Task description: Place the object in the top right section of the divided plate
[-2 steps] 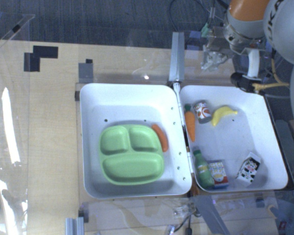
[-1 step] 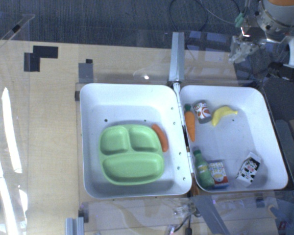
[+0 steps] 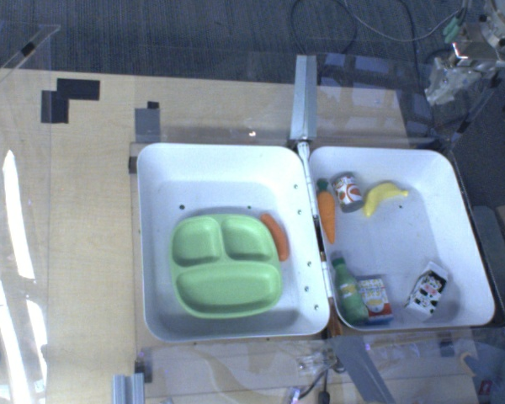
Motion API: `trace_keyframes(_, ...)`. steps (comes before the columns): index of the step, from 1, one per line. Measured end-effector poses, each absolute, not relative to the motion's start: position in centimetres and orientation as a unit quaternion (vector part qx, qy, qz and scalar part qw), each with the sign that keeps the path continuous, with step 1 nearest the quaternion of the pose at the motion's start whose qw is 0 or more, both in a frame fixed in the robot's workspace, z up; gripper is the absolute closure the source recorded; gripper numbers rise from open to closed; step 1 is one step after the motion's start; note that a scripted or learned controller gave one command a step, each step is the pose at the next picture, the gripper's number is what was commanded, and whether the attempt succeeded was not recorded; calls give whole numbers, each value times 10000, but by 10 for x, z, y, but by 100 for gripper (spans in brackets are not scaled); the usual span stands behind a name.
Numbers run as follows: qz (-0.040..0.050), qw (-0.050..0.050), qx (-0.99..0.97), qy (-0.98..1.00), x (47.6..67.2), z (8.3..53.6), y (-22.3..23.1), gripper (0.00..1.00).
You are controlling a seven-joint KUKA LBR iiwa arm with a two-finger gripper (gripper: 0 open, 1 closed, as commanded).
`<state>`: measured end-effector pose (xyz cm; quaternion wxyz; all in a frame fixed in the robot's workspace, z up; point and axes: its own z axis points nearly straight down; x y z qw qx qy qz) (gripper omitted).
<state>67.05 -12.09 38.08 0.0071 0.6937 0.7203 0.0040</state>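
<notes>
1. From the gripper (image 3: pixel 444 81), parked in the frame's upper right beyond the bins, the orange sausage (image 3: pixel 275 236) lies well down and to the left. I take it to be the task's object.
2. Its long axis runs roughly top to bottom in the frame.
3. It rests against the right rim of the green divided plate (image 3: pixel 185 297), beside the top right section.
4. It looks small, smooth and rounded.
5. Whether the gripper is open or closed, I cannot tell.

A pale wooden bench (image 3: pixel 76 225) carried two shallow white bins side by side, the left bin (image 3: pixel 156 251) and the right bin (image 3: pixel 454 225), their inner rims touching. Black tape marks (image 3: pixel 67 98) lay near the bench's far left corner.
</notes>
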Motion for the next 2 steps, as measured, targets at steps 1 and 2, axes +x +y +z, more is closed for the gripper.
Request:
trace_keyframes(1, 26, 65, 6926, 7213, 670, 378, -206, 100)
trace_keyframes(2, 53, 134, 6896, 7240, 672, 392, -204, 100)
